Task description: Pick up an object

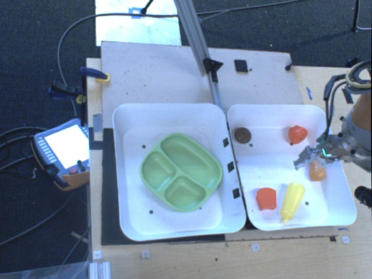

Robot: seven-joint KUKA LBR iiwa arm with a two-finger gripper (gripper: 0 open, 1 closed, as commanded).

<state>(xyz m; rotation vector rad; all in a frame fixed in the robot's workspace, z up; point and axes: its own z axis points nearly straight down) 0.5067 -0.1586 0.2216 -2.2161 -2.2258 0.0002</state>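
Orange lump [317, 171] touching my tool [311, 157] at 3 o'clock of right bin [334, 214]; finger state, cannot tell. Yellow bottle [292, 201] at 6.

Lit brightly and evenly from above, washing out the white bins [174, 225] to near glare, strongest toward 12 o'clock on a pale sheet [136, 13]. Casting only faint, soft shadows under the green plate [181, 172]. Looking slightly soft and grainy throughout, blurring the arm [357, 127] at 3 o'clock.
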